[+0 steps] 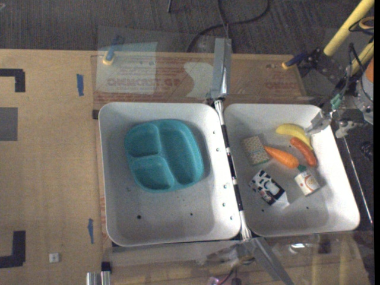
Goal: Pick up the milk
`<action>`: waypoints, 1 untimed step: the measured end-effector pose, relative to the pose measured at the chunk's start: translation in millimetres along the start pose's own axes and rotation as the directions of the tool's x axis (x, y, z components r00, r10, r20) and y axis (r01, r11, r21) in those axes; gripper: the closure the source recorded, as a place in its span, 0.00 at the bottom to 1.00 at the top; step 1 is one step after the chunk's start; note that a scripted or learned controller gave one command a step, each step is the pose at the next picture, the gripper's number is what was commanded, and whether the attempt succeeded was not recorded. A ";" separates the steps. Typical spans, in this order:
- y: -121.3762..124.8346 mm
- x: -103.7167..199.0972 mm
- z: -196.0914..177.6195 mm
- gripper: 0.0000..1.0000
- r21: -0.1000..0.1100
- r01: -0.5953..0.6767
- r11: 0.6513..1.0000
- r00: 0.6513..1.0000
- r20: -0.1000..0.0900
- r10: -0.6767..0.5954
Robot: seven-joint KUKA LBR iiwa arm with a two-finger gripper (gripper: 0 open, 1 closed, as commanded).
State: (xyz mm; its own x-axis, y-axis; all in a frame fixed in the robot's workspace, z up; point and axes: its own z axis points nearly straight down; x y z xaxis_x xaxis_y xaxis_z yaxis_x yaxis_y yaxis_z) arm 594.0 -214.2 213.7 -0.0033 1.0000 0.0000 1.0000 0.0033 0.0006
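Claw waits at the right bin's rim, milk untouched.

Nearest, the milk carton, black-and-white, lies in the right bin low of centre; a small bottle sits at its 3 o'clock. Further back come a carrot, a sausage, a banana. The claw hangs at the bin's 2 o'clock edge; I cannot tell its fingers' state. The teal plate fills the left bin.

A robotics lab. A plywood bench marked with black and blue tape bears two white bins of toy food, with cables trailing across grey carpet and a clear shield behind.
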 end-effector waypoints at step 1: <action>18.8 -4.8 48.1 0.00 0.002 -0.079 0.997 0.997 0.000 0.079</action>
State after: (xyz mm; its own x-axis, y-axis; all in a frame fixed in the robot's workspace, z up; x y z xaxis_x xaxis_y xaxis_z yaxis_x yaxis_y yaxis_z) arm 612.9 -218.9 165.5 0.0758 0.9971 0.0003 0.9971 -0.0758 -0.0012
